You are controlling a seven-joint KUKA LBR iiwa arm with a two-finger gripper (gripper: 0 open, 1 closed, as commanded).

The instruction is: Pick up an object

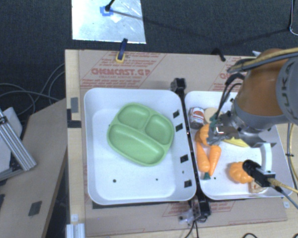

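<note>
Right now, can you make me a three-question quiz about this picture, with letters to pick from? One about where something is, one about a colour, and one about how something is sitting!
1. Where is the divided plate?
A. In the left bin
B. In the right bin
C. On the floor

2. What colour is that plate?
A. Red
B. Green
C. Blue

3. How are the two carrots resting?
A. Standing upright in a cup
B. Stacked on the plate
C. Lying flat on the floor of the right bin

Answers:
1. A, the plate lies inside the left bin, alone there.
2. B, its whole surface is light green.
3. C, both orange carrots lie on their sides in the right bin, close to the divider, with the gripper above them beside a small can.
</note>
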